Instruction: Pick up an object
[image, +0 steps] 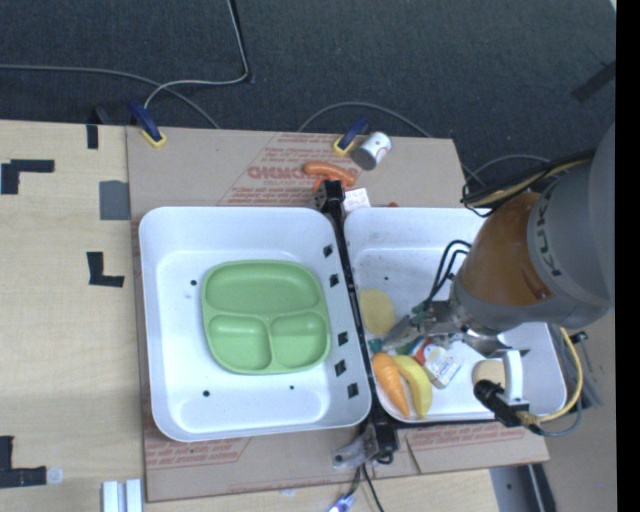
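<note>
- Toy carrot (388, 384) and banana (416, 386) lie side by side, touching, at the near-left corner of the right bin (400, 232); a pale yellow round piece (377, 311) sits just above them against the bin's left wall. Any of these would do as the pick target.
- A small white packet with red print (440, 362) lies just right of the banana, partly under the arm.
- Gripper (418, 325) is down inside the right bin, just beside the yellow piece and above the carrot and banana. Whether it is wide or narrow I cannot tell; the wrist hides too much.
- Nothing visibly between the jaws, nothing raised off the bin floor. Judged: no grasp made yet.
- Left bin (160, 300) holds a green divided plate (266, 315), well apart from the arm, untouched.
- Progress, my reading: approach done, tool at object height. Left: close on one item, lift clear of the bin.
- Risk: crowded corner, items touching; a close could nudge rather than seize.
</note>
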